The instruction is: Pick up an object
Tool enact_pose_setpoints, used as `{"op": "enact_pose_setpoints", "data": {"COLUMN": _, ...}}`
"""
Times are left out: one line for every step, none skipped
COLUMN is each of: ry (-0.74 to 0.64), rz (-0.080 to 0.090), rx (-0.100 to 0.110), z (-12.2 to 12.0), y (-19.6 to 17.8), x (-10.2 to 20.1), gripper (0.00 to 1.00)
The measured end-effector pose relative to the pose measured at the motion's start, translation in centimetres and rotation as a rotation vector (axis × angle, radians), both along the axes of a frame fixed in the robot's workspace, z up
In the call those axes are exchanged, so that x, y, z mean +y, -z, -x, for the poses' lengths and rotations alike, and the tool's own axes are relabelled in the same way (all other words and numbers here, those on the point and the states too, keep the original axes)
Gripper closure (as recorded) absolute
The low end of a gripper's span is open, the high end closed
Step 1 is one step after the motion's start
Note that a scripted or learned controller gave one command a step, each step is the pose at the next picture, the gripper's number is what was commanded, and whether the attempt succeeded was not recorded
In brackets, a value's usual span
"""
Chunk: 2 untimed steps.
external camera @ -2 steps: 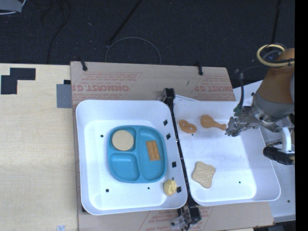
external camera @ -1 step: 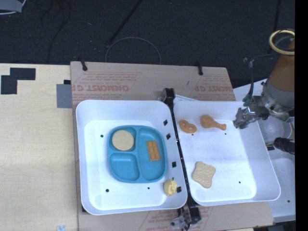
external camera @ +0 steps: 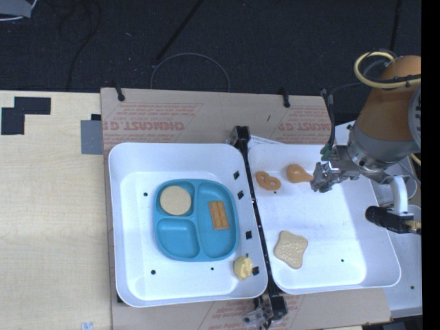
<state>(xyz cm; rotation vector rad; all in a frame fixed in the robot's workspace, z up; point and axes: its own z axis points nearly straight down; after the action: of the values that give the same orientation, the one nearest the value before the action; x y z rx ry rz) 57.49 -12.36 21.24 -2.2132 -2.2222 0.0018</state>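
The gripper (external camera: pixel 322 181) is seen low in the right bin (external camera: pixel 347 229), just beside an orange piece (external camera: pixel 298 174) w/ a pretzel (external camera: pixel 268 181) further left, prob. lined up for a grasp on that nearest item, though its open/closed state can't be told.

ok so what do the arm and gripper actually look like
The arm is a thick rounded tube, grey near the wrist with a broad orange section above it. A yellowish cable loops beside the orange part. The gripper is small, dark grey metal, far narrower than the arm.
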Motion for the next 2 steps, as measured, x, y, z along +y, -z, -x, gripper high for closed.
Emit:
{"op": "enact_pose_setpoints", "data": {"ry": -0.001, "rz": 0.0, "rx": -0.002, "z": -0.2, "y": -0.7, "x": 5.7, "gripper": 1.0}}
{"op": "enact_pose_setpoints", "data": {"ry": 0.0, "rz": 0.0, "rx": 0.001, "z": 1.5, "y": -0.4, "x": 10.7, "gripper": 1.0}}
